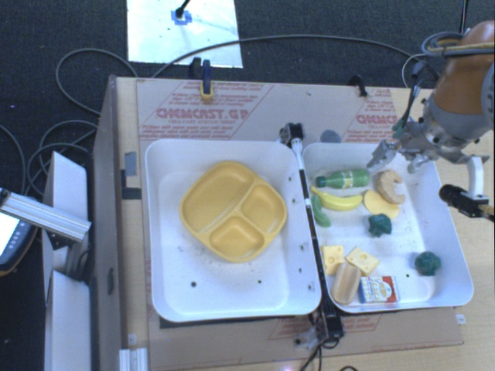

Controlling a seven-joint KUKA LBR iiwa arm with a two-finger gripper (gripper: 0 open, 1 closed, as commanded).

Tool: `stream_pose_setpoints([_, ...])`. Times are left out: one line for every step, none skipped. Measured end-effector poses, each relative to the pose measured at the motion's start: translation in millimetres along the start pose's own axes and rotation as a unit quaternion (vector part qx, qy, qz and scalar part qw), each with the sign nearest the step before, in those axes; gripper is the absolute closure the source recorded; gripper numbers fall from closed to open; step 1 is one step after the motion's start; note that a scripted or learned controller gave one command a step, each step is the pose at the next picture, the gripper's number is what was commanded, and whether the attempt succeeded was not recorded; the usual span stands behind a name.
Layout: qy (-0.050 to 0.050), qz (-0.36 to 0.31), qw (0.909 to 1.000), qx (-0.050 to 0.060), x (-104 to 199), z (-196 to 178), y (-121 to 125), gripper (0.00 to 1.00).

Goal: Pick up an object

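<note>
Nearest the camera, along the right bin's (456, 284) six o'clock edge, lie a small carton (378, 290) and a tan bread roll (346, 284), with two yellow cheese wedges (352, 257) just above them. A dark green lump (427, 263) sits toward four o'clock, a broccoli floret (379, 224) near the centre. At the bin's twelve o'clock end are a green bottle (344, 179), a banana (338, 200) just below it, a yellow slice (379, 204) and a croissant (389, 185). The left bin (166, 284) carries a yellow divided plate (233, 210).

The gripper (396, 151) hangs over the right bin's one o'clock corner, just above the croissant; whether its jaws stand wide or narrow I cannot tell, and nothing is seen between them.

The croissant looks the likeliest target, being closest beneath. It is probably a light plastic toy, stiff and rather smooth, so it may skid or roll away on the bin floor. Taking it across the narrow middle of its curve, not at a tapering tip, seems safest. The yellow slice touching it could be dragged along.
</note>
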State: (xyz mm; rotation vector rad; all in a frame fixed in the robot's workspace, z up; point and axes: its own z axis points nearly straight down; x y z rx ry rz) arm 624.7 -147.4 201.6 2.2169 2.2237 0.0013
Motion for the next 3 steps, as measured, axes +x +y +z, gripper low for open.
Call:
stream_pose_setpoints([0.000,0.001,1.0000,0.000,-19,117,-53,0.00])
stream_pose_setpoints([0.000,0.001,1.0000,-0.001,-19,106,-52,1.00])
stream_pose_setpoints([0.001,-0.001,1.0000,-0.001,83,16,-24,1.00])
